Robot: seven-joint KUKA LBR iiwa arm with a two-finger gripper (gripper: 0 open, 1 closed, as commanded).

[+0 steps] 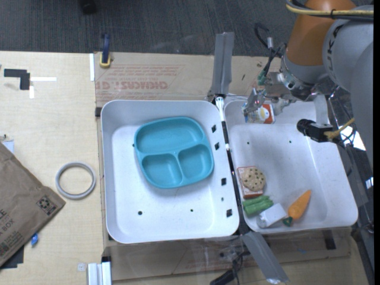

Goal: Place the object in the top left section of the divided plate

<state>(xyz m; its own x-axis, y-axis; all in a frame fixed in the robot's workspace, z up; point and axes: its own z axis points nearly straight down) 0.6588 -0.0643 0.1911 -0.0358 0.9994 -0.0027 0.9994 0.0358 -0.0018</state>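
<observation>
Two shallow white bins sit side by side on the wooden desk, touching along their shared inner walls. Left white bin holds one turquoise plastic divided plate with three sections: one long section toward the far edge, two smaller ones nearer. The plate sits in the far-centre part of that bin, clear of all four walls; the near half of the floor is open, widest toward the near-left corner.

Right white bin: the middle of its floor is open. Four items are bunched at the near edge: one flat cookie-printed card by the near-left wall, one green pea-pod toy just beside it, one white block touching the pod, one orange carrot toy toward the near-right.

The tool hangs over the far-left corner of the right bin, right at the rim. A small orange-and-white object sits directly under it; whether the object is pinched between the fingers or just resting behind them I can't tell, since cables and the wrist clutter that spot. How far the tool is open is also unreadable.

On the desk left of the bins: one grey tape ring and one brown cardboard piece cut off by the left edge.
</observation>
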